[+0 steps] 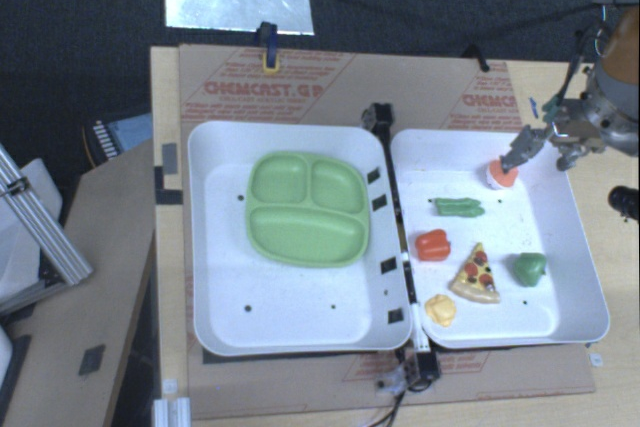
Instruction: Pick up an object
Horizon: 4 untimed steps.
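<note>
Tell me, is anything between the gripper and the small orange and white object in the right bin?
Nothing visible is. The gripper hangs right over the orange and white object at the right bin's far side; the other toys lie nearer the camera.

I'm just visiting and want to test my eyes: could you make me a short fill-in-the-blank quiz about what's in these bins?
1. The green divided plate lies in the ____ bin.
2. The pizza slice lies in the ____ bin.
3. The pincer is nearest the ____ toy.

Missing words: left; right; orange-and-white

"CHEMCAST", apparently, on cardboard sheet (300, 87)
</note>
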Each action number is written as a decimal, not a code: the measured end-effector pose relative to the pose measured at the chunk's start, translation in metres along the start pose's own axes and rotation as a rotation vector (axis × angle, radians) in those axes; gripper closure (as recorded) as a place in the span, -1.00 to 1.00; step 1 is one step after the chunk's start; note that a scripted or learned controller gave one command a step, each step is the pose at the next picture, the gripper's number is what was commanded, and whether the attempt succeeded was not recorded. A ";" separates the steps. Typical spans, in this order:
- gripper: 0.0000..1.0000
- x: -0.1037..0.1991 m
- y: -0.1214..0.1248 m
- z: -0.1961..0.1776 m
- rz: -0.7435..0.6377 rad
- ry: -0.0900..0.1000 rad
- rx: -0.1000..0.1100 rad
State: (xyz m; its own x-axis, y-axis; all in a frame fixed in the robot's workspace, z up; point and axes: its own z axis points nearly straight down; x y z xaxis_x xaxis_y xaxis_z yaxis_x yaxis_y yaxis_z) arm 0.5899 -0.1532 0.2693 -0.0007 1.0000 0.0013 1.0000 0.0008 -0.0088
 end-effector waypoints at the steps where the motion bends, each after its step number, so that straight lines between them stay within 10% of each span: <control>1: -1.00 0.000 0.002 -0.006 -0.002 -0.002 -0.010; 4: -1.00 0.005 0.019 0.151 -0.004 -0.001 -0.008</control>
State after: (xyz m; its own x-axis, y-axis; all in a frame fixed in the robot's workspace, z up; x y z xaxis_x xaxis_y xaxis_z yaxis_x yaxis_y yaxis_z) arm 0.6078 -0.1480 0.1181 -0.0045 1.0000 0.0000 1.0000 0.0045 -0.0004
